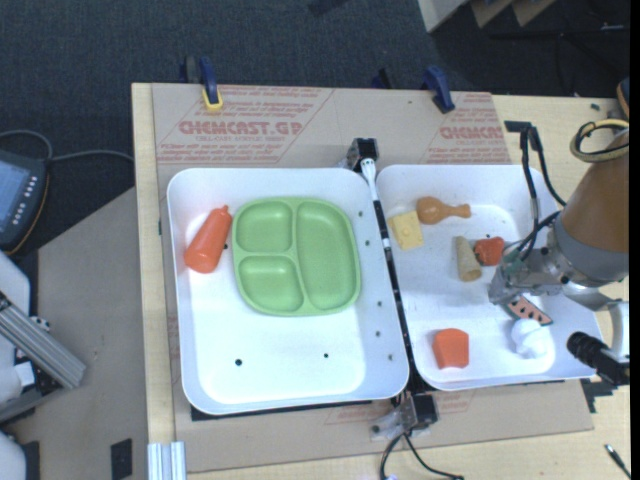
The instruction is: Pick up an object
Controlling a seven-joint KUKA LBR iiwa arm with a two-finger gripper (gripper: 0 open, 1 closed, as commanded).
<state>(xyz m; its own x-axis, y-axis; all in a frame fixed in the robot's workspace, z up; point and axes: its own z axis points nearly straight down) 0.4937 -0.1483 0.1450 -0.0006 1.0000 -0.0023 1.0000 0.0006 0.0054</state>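
Bench [300, 118] before you with two white bins, left bin [290, 363] holding one green divided plate [297, 256] and one orange bottle [208, 240], right bin [480, 373] holding six small items, among them one orange cup [451, 348], one white ball [529, 337], pincer [507, 286] low beside the cork [467, 259].

- The grey two-finger gripper [512, 290] hides part of a small orange-red object [490, 250] beside it.
- A white rounded object [530, 338] just below is too blurred to identify.

Bright, even overhead light; soft shadows, slight blur.
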